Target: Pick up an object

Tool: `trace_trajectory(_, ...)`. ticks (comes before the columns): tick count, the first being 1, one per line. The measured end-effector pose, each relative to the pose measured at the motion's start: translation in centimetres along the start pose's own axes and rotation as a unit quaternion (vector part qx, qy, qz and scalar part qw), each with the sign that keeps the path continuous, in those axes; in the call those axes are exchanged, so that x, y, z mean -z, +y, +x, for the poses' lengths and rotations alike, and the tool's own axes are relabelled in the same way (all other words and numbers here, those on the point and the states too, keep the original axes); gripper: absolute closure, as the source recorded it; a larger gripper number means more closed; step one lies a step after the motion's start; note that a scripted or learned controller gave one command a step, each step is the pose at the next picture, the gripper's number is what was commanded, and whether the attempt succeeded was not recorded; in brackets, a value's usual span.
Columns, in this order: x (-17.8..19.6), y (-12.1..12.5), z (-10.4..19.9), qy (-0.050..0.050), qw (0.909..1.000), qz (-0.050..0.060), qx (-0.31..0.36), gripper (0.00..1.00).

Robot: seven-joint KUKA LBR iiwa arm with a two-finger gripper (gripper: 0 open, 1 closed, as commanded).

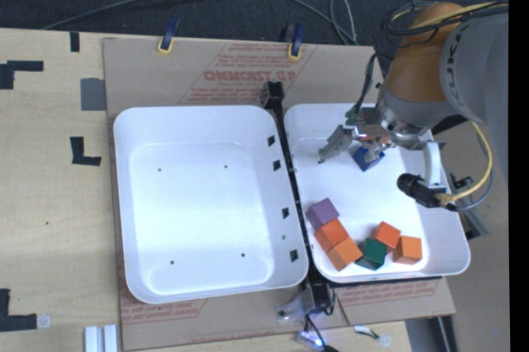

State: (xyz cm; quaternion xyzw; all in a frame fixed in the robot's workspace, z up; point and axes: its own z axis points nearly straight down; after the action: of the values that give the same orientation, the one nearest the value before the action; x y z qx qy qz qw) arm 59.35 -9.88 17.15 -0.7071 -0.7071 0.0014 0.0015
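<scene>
1. In the right bin (446, 259), we see the tool (351, 140) above its upper half, a blue block (368, 158) just beside it.
2. We cannot tell whether it is open or closed.
3. Purple (321, 212), orange (334, 233) and green (373, 254) blocks sit near the bin's lower edge.

The single camera sits fixed above the bench (50, 177), looking down at a slant on both bins (198, 121). The arm (463, 69) enters at 3 o'clock.
</scene>
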Motion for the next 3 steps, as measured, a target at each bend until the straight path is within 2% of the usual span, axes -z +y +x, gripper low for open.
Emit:
trace_trajectory(1,-6.0,-0.5,-0.6,0.0,1.0,0.001,0.0,0.0)
trace_trajectory(2,-8.4,-0.6,-0.6,0.0,1.0,-0.001,0.0,0.0)
trace_trajectory(3,-7.3,-0.5,-0.5,0.0,1.0,-0.002,0.001,1.0)
